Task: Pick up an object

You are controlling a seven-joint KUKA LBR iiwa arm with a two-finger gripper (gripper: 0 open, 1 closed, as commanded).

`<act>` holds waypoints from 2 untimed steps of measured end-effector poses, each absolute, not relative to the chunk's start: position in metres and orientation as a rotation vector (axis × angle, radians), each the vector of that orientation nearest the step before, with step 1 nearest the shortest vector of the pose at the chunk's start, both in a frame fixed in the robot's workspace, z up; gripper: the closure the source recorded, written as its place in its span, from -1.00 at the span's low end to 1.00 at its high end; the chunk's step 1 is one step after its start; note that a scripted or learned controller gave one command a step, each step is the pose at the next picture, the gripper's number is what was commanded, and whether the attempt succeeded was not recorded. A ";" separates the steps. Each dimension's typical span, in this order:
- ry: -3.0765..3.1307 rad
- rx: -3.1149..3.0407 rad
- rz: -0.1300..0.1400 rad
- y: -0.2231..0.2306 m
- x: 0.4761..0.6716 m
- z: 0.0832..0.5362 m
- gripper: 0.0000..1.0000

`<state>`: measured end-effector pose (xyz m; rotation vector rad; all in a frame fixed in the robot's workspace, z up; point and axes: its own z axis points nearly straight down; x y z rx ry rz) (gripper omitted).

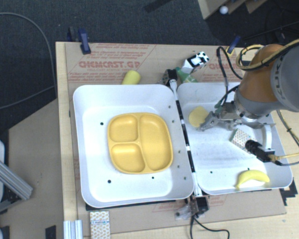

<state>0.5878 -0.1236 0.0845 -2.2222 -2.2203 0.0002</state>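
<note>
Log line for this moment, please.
pincer: in right bin, beside yellow disc | banana: same bin, front edge | divided plate: left bin

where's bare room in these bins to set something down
Left bin: bare strips all round the yellow plate. Right bin: bare floor between gripper and banana. Crowded at its far end, by gripper and yellow disc.

My arm (281, 78) runs off the right edge and blocks the far corner of the right bin (214, 158). The checkered thing (239, 136) sits half under my wrist, honestly too small to make out.
</note>
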 end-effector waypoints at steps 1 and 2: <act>-2.223 -2.225 0.000 -0.166 0.591 0.109 -1.00; -2.225 -2.218 -0.004 -0.029 0.618 0.185 -1.00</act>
